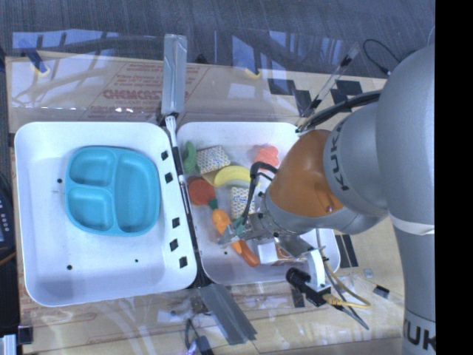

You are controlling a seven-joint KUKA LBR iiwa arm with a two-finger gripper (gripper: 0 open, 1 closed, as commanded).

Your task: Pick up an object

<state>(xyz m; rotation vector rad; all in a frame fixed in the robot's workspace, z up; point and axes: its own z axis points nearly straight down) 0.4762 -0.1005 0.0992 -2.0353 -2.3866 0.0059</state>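
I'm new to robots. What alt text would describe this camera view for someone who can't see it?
A grey robot arm reaches from the right into the right white bin, its hand low among toy foods including a banana and carrot. The left bin holds a blue divided plate.

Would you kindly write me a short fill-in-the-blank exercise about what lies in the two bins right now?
1. The blue divided plate lies in the ____ bin of the camera view.
2. The plate has ____ compartments.
3. The banana is ____ in colour.
4. The claw hangs over the ____ bin, close to an orange carrot.

Missing words: left; three; yellow; right
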